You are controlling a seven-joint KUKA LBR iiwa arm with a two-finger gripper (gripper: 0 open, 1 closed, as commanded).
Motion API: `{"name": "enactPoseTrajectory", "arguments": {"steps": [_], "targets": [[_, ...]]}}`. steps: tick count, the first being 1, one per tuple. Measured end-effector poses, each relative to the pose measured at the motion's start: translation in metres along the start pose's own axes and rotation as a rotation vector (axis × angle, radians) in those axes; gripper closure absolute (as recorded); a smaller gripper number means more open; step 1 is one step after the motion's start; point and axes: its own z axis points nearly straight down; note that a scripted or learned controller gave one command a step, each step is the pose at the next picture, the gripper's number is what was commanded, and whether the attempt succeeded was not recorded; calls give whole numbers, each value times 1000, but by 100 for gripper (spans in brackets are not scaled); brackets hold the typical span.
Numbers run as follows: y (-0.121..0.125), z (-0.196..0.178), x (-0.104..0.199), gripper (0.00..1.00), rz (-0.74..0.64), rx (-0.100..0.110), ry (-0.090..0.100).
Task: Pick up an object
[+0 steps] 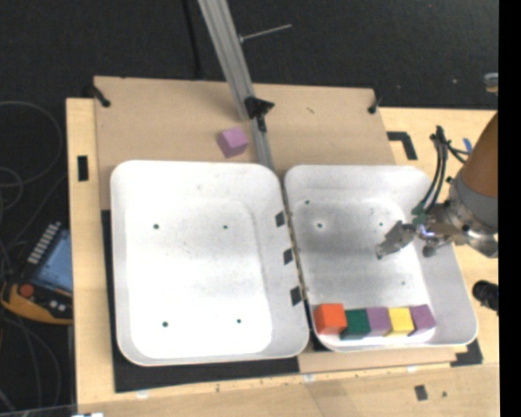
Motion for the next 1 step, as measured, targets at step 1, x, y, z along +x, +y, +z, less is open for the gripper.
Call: {"name": "enactPoseTrajectory", "arguments": {"steps": [1], "targets": [[-31, 126, 19, 0, -4, 1, 0]]}}
